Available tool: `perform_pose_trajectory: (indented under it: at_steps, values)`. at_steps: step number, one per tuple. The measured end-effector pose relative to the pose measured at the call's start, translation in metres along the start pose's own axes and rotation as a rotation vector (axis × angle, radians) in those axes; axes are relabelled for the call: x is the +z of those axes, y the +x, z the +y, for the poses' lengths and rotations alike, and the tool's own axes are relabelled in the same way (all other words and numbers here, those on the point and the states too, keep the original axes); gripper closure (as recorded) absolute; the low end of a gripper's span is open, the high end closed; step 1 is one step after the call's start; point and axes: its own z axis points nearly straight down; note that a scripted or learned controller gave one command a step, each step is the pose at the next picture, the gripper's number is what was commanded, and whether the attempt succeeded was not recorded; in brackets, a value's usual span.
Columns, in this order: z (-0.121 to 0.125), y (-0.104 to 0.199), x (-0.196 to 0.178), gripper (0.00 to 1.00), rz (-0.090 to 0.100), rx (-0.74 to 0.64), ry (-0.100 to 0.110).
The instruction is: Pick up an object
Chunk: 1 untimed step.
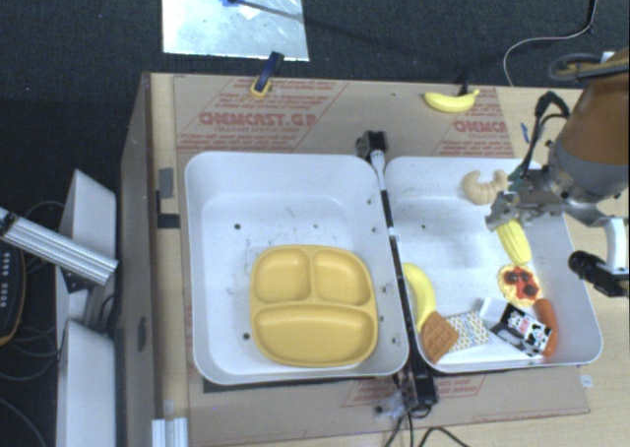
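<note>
Nearest the camera, along the front wall of the right bin (581, 342), lie a waffle-patterned tan cracker (439, 335), a small printed card (472, 328), a black-and-white patterned block (521, 329) and a smooth orange-red sausage shape (545, 323). Just behind them sits a small round pizza toy (518, 283) with red and dark spots, and against the bin's left wall a smooth yellow banana (418, 288).

The left bin (212, 238), shallow white plastic with rounded corners, holds a matte yellow divided plate (314, 303) with three compartments, two small behind and one wide in front.

Farther back in the right bin, a ribbed yellow corn cob (513, 239) lies at a slant, directly under the gripper (514, 209). The grey arm with its orange band (605, 120) comes in from the right and bends down over the bin's right half. The gripper's tip meets the cob's upper end; I cannot tell how far the fingers are parted or whether they grasp anything. Just left of it rests a curled, pale beige piece (480, 187).

Beyond the bins, on the printed cardboard (295, 120), lies a second banana (450, 99).
</note>
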Motion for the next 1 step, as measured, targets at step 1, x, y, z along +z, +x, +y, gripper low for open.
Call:
perform_pose_trajectory:
  at_steps: [1]
  values:
    - [-0.0004,0.0659,-0.0175,1.00,0.001,0.000,0.002]
